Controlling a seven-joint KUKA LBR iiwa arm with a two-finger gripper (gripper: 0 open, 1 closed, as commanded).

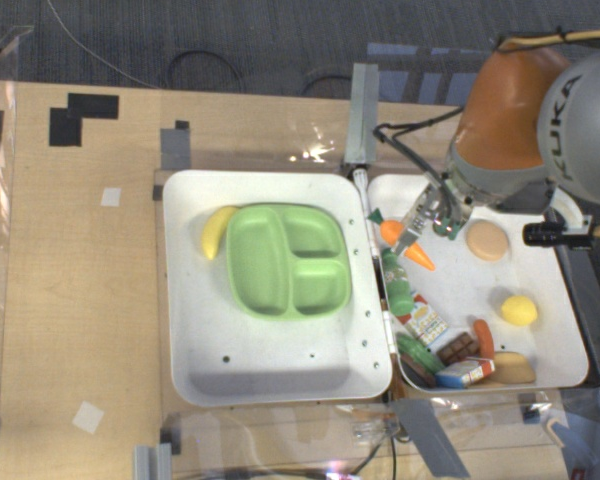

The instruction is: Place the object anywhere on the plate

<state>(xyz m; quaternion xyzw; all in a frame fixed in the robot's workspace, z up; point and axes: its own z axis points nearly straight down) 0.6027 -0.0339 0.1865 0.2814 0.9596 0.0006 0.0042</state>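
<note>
Heaped toys [450, 353] low in right bin [560, 368], well apart from green plate [285, 260]. Gripper [420, 226] just right of plate, above carrot [412, 248]; finger state impossible to tell. Placement not yet done; nothing resting on plate's 3 compartments.

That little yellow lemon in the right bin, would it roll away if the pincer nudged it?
Probably. The lemon looks round and sits on bare flat bin floor, so a nudge should roll it. Its smooth skin may slip.
</note>
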